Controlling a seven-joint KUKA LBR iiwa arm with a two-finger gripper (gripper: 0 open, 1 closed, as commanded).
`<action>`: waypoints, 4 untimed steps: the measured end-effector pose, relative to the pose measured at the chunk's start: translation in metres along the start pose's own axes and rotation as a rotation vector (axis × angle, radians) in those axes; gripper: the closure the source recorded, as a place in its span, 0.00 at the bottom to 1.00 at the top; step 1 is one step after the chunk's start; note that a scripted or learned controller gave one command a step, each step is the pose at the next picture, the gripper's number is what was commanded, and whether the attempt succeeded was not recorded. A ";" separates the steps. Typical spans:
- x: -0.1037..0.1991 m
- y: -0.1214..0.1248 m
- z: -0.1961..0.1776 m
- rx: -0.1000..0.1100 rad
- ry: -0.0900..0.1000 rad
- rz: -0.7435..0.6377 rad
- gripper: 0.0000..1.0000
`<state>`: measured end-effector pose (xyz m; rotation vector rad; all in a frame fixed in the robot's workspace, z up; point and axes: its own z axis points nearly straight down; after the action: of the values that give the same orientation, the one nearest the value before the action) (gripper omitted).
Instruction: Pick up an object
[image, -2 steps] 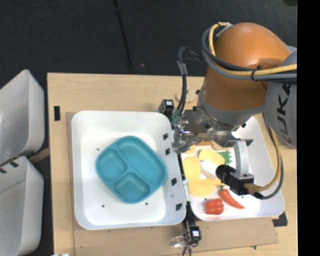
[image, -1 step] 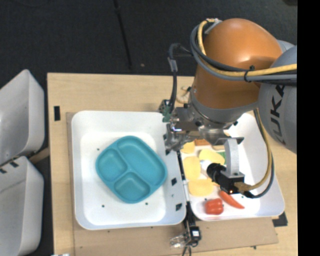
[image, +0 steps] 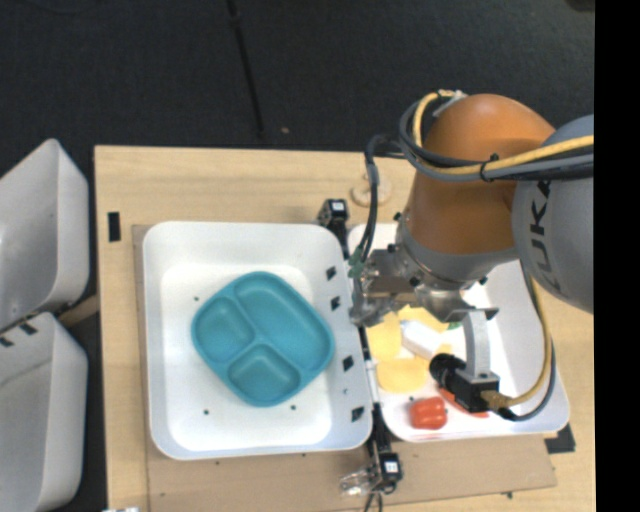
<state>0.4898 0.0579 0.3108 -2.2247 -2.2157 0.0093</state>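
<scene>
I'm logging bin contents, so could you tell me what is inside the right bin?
In the right bin: yellow pieces and a red item. The arm covers the rest.

The arm (image: 470, 190) hides most of the right bin (image: 535, 415).

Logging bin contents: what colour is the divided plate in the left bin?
Teal blue; the divided plate shows clearly in the camera view.

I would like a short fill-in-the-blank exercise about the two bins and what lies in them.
1. The blue divided plate lies in the ___ bin.
2. This plate has ___ compartments.
3. The small red object lies in the ___ bin.
4. The arm hangs over the ___ bin.

Missing words: left; three; right; right
</scene>
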 end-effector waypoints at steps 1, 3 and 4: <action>-0.072 0.000 0.071 0.002 0.000 0.004 1.00; -0.118 0.003 0.053 -0.013 0.004 -0.012 1.00; -0.214 -0.002 0.172 0.005 0.000 0.004 1.00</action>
<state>0.4859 -0.1565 0.1398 -2.2263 -2.2088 0.0142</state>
